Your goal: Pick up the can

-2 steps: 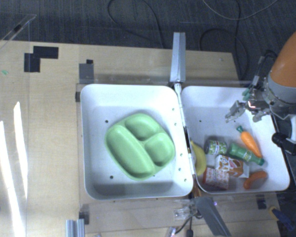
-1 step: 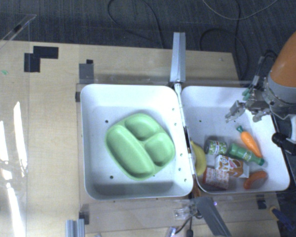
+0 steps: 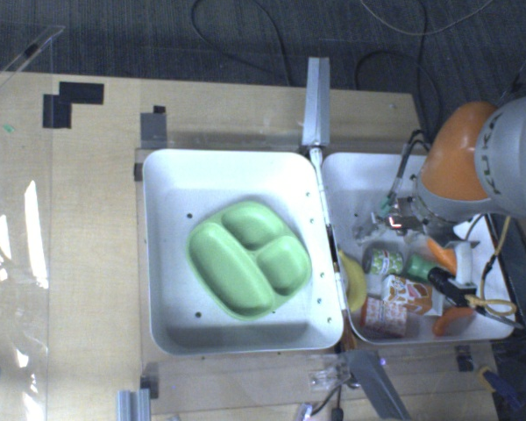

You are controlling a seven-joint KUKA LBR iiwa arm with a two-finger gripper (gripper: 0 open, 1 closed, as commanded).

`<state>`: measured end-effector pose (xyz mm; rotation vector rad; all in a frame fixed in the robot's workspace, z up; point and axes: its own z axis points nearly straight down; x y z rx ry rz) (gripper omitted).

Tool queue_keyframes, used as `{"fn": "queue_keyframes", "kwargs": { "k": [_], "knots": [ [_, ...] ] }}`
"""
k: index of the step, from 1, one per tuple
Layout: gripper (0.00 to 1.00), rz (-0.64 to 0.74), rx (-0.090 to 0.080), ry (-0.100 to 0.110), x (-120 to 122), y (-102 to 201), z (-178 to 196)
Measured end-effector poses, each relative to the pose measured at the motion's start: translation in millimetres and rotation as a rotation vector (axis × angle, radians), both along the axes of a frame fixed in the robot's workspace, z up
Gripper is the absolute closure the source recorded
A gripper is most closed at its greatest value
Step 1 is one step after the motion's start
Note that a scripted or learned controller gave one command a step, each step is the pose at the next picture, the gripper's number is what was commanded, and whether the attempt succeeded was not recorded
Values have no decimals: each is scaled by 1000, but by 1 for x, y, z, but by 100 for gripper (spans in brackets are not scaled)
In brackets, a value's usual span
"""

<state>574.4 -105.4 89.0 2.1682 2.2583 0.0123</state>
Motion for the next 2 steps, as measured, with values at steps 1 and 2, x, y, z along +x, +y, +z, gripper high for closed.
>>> {"fn": "queue_keyframes", "kwargs": {
  "k": [1, 2],
  "knots": [
    [0, 139, -2, -4, -34, 15, 1],
    [100, 142, 0, -10, -31, 17, 13]
  ]
}}
